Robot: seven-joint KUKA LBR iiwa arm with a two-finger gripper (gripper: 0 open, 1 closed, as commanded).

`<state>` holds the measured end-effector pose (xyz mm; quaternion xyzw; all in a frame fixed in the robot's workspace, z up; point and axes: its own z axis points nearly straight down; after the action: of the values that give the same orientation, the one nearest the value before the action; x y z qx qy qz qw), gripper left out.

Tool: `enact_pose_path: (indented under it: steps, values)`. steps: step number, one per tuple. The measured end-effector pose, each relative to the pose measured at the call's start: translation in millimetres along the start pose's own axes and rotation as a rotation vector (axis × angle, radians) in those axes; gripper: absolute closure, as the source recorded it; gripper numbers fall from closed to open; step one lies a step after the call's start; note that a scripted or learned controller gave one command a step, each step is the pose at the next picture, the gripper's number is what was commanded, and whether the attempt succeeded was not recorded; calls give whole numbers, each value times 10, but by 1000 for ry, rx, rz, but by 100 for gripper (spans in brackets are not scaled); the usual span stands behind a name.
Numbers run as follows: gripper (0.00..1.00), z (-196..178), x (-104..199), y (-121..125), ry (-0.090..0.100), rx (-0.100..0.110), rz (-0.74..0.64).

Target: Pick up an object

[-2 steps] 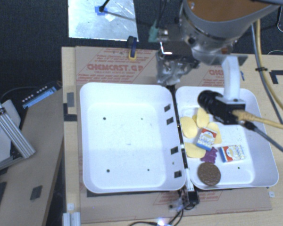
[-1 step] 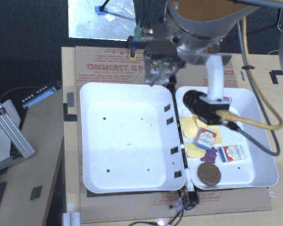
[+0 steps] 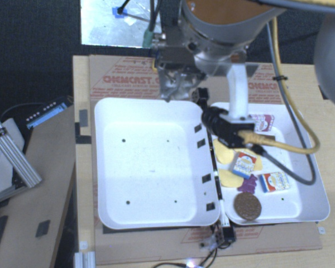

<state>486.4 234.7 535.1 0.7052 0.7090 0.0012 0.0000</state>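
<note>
Faintly, red "CHEMCAST" lettering [image 3: 129, 78] marks the cardboard [image 3: 123, 71] beneath both bins.

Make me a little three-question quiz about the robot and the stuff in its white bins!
1. True or false: the round brown disc lies in the left bin.
2. Which thing sits nearest the disc? A) the purple piece B) the small carton at the far edge of the right bin C) the grey rail beside the bench
3. Fill in: the small carton with the red and blue label lies in the ______ bin.

Key: 1 false, it lies in the right bin. 2 A. 3 right.
</note>
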Motion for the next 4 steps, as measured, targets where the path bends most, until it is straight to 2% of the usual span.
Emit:
enact_pose_path:
  steps: [1, 2, 3, 4]
  values:
    - [100, 21, -18, 853, -2, 0, 6]
    - [100, -14, 2, -36, 1, 1, -2]
    - [100, 7, -9, 492, -1, 0, 5]
    - [100, -3, -15, 1364, 0, -5, 5]
